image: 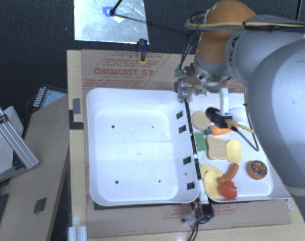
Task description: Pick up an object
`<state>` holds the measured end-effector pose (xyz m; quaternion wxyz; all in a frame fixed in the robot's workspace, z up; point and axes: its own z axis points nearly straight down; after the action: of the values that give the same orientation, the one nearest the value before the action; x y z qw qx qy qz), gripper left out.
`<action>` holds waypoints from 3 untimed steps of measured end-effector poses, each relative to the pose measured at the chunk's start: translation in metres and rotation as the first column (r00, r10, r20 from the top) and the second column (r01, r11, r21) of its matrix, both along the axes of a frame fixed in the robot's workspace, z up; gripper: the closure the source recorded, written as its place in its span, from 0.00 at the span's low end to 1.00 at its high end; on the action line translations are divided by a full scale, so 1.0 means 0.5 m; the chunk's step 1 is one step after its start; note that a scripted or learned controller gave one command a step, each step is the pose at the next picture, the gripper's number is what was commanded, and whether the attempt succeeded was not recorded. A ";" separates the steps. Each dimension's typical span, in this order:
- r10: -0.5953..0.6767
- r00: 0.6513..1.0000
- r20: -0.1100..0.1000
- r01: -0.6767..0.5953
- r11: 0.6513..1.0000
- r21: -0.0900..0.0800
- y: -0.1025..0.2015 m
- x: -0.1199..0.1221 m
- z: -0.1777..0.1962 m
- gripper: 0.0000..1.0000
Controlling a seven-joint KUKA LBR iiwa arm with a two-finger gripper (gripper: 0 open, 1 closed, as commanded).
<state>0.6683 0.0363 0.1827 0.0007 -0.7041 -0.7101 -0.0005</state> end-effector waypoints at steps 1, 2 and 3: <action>-0.014 1.000 0.000 0.014 1.000 -0.004 -0.169 -0.059 0.004 1.00; 0.004 1.000 0.023 -0.004 1.000 0.001 -0.024 0.007 0.325 1.00; 0.003 1.000 0.011 -0.003 1.000 0.002 0.090 0.001 0.457 1.00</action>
<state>0.6690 0.0813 0.4110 -0.0025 -0.7032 -0.7110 -0.0051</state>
